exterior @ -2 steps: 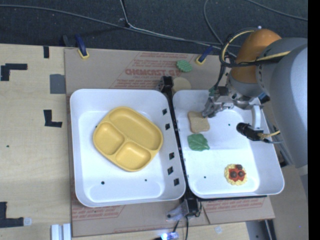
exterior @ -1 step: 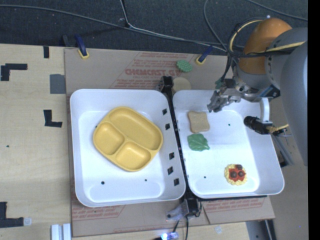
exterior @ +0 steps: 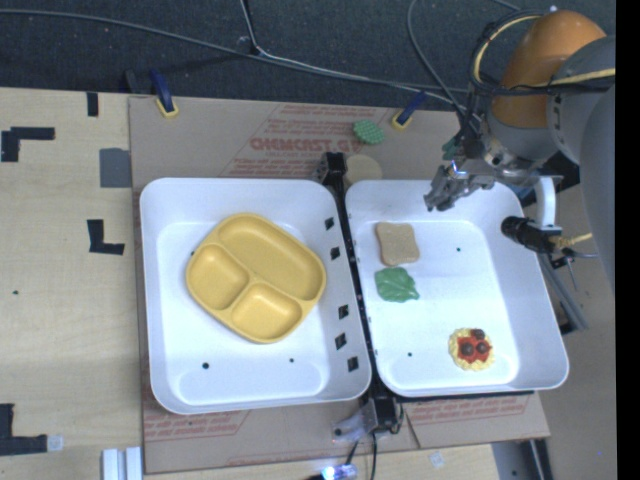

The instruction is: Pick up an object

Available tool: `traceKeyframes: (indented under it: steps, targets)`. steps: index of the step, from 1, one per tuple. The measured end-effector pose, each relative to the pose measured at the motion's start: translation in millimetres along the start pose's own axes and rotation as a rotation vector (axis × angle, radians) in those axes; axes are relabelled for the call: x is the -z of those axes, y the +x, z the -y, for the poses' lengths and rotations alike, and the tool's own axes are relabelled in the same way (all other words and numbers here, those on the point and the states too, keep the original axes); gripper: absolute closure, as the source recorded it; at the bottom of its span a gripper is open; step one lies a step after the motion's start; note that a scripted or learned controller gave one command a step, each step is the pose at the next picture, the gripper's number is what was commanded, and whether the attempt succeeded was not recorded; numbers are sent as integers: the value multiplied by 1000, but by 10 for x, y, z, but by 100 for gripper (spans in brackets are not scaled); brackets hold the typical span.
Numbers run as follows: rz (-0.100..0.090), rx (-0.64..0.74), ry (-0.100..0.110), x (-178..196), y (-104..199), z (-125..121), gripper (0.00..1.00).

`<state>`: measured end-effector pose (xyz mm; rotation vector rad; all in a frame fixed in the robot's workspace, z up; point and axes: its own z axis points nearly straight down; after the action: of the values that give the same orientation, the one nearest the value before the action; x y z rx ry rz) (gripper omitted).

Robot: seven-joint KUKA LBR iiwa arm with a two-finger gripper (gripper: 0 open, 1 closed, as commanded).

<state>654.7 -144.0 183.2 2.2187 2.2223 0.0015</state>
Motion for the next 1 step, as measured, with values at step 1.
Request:
traceKeyframes:
  steps: [1]
  targets:
    - [1, 0, -4, 627, 10, -64, 100]
